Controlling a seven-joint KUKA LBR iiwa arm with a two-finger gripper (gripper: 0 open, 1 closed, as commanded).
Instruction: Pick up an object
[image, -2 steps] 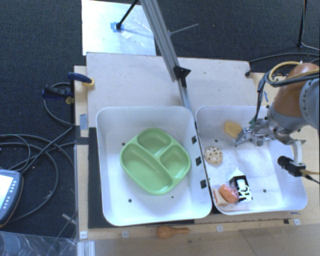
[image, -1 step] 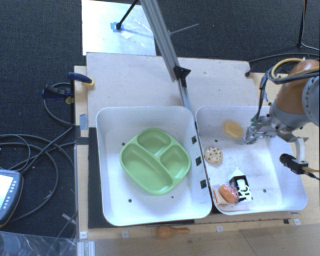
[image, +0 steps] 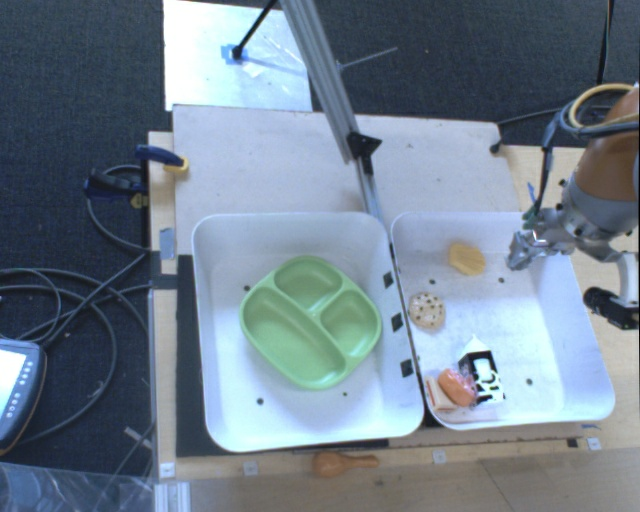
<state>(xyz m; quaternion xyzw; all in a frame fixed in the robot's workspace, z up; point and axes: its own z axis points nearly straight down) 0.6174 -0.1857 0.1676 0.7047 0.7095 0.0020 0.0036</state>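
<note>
The right bin holds a yellow lump near its back, a round speckled cookie by its left wall, and a black-and-white carton lying against an orange-pink toy at the front left corner. My gripper hangs over the back right part of this bin, a short way to the right of the yellow lump, with nothing seen between its fingers. The arm reaches in from the right edge.
The left bin holds a green divided plate. A slanted metal pole runs down to the divider between the bins. An orange item lies on the bench in front of the bins. Cables and a clamp sit at the left.
</note>
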